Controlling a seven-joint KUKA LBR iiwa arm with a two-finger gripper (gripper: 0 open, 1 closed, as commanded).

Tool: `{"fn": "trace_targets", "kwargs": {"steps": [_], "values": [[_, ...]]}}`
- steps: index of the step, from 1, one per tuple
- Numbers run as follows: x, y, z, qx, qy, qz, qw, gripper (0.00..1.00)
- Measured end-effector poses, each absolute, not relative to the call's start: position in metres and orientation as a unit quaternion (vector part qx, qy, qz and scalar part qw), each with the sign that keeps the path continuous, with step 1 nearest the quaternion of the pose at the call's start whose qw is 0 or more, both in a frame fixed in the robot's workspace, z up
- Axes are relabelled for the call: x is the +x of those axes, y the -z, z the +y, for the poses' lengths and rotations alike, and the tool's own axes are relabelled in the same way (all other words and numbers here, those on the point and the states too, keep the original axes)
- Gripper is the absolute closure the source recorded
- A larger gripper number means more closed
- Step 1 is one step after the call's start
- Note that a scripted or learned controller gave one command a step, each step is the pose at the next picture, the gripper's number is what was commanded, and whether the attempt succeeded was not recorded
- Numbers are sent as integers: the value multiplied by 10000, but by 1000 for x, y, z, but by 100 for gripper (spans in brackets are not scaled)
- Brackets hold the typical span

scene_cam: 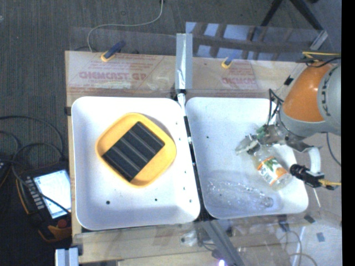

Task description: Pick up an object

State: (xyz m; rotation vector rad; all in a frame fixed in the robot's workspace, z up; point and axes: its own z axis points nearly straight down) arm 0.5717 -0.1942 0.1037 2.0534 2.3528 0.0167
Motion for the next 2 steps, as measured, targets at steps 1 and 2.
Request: {"fn": "trace_targets", "kwargs": {"steps": [1,2], "values": [[572,-112,-194,6573,-57,7535,92,100],[607,-183,-152,6818,7,7316,2,100]]}}
